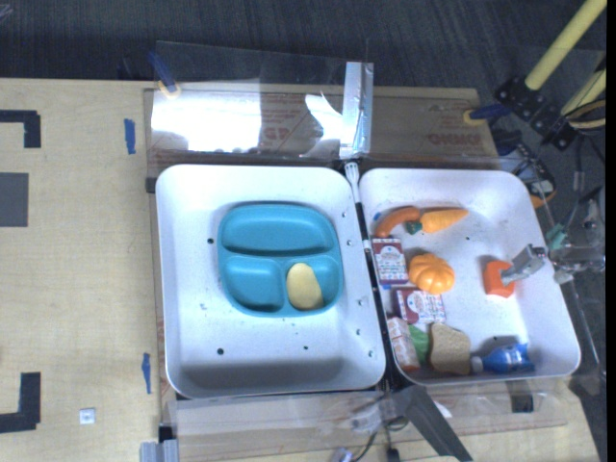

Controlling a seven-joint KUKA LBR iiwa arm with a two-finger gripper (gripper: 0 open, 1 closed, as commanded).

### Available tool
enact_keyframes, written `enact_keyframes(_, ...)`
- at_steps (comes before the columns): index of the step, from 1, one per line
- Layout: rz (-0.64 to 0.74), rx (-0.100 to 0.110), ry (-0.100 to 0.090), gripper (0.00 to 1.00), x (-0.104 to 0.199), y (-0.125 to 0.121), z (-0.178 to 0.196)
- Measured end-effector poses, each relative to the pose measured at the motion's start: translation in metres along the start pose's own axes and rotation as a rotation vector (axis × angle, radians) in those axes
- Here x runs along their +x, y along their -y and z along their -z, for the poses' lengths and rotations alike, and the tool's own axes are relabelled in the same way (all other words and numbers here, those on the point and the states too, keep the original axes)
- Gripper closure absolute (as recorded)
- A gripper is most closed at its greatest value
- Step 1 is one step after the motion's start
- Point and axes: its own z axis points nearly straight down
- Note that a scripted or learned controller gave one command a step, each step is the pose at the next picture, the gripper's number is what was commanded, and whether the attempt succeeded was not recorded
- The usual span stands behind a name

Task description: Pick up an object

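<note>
The gripper [525, 261] hangs low at the right bin's [481, 183] right side, touching or just beside a small orange-red object [495, 277], its grasp impossible to tell, while an orange pumpkin [432, 272] and carrot [443, 219] lie further left.

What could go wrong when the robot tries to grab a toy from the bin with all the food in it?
The hand sits by the small orange-red toy near the right bin's wall, so it might bump the wall or nudge the toy away. The other toys, like the little pumpkin and the cartons, lie crowded together, so a grab there could catch two.
</note>
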Motion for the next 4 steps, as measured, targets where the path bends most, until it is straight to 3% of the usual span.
enact_keyframes(1,0.289,-0.006,0.004,0.0,0.01,0.012,0.058)
enact_keyframes(2,0.413,0.005,-0.003,0.0,0.062,-0.012,-0.052)
enact_keyframes(3,0.107,-0.003,0.003,0.0,0.09,0.005,0.038)
enact_keyframes(4,0.016,0.001,0.002,0.0,0.132,-0.046,-0.015)
